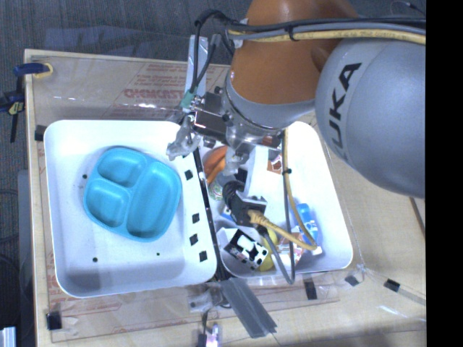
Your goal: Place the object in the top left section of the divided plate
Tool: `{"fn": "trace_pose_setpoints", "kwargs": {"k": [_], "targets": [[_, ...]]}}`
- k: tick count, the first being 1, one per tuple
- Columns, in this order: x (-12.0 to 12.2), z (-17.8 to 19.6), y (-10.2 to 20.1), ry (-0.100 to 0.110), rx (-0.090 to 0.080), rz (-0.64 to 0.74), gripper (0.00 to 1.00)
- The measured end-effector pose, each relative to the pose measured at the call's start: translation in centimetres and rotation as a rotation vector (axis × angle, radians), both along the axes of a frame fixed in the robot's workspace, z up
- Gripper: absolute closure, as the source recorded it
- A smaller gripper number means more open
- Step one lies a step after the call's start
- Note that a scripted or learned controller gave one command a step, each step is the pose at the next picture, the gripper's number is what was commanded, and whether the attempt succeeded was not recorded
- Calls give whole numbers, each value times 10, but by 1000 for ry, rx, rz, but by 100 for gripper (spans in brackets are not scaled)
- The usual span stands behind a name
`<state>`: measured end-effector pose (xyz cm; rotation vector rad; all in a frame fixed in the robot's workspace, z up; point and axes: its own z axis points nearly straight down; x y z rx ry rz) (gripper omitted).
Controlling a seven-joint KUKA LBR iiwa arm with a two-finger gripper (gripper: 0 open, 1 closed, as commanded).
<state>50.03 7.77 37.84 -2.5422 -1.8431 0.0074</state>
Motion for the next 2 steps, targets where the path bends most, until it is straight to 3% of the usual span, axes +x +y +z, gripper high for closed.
{"fn": "trace_pose_setpoints", "kwargs": {"k": [1,2], "targets": [[-24,51,77,-3,0,-367,0],[-14,54,125,-5,-2,-984,0]]}}
